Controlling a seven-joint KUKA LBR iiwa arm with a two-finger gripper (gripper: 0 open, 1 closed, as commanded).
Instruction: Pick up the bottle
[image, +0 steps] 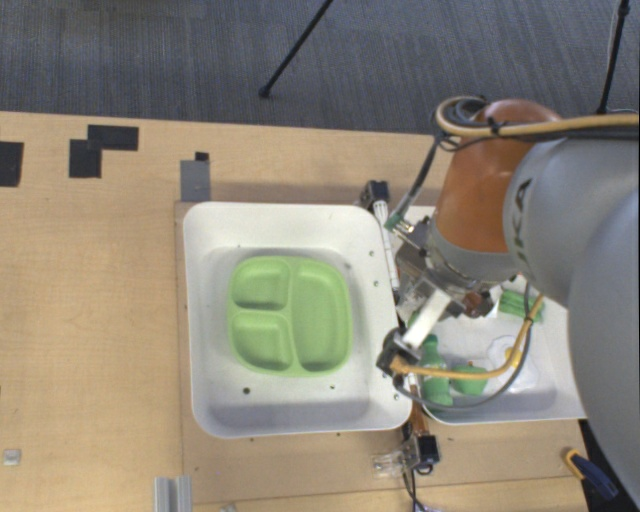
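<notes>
Surface (90, 300) is light wood w/ visible grain, runs across most of the frame. Beyond its far edge: dark grey carpeted floor (150, 50), ribbed texture. On the floor, thin black stand legs (297, 50) slant down toward the surface's far edge; another thin black line near the top right corner. Black tape patches (100, 148) sit on the surface near its far left edge. Small grey metal bracket (196, 180) just right of those. Light is even, soft shadows.
</notes>
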